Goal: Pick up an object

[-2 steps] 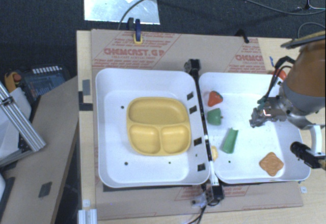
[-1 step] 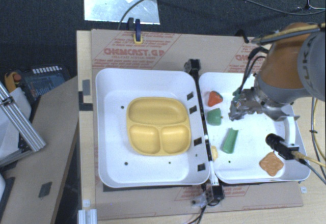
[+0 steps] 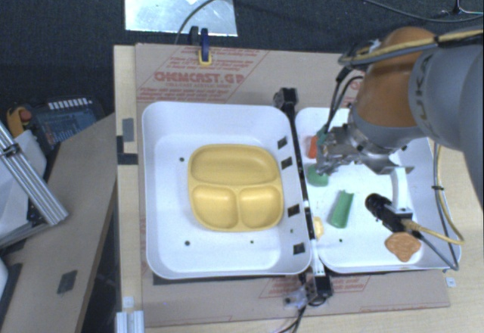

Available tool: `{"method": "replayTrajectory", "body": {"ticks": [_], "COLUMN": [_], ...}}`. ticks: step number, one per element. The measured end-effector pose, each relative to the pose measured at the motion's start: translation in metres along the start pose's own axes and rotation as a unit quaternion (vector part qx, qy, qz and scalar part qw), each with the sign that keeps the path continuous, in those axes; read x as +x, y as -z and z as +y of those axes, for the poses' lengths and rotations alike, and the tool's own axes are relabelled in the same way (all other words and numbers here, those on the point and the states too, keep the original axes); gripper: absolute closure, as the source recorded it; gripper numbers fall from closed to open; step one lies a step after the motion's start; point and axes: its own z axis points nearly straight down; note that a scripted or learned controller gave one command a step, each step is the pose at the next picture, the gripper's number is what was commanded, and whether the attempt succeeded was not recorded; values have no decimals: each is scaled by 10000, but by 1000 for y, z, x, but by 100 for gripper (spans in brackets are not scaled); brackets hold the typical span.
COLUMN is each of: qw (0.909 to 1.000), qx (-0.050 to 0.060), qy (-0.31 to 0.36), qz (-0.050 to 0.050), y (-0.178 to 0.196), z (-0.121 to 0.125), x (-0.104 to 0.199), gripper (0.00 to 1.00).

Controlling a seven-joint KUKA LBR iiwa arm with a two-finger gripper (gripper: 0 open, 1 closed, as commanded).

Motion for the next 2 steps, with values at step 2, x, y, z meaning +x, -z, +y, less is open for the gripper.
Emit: {"method": "replayTrajectory", "body": {"ticks": [2], "qw": [10000], "qx": [1], "qy": [-1], "qz": [4], "y": [4], "z": [35], "x": [98], "gripper": [100]}}
